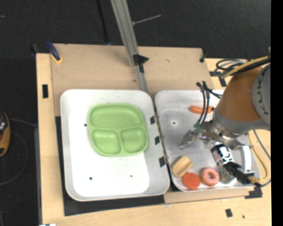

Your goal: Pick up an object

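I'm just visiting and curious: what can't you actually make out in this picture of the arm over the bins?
- hand: too small and blurred to tell open from shut, or whether it holds anything.
- orange carrot-like thing: its right end is hidden behind the arm.
- right bin: its right part is covered by the arm and cables.

Lettering on the arm

Read "KU", cut off at the edge, in dark letters on the arm's grey casing (260, 91).
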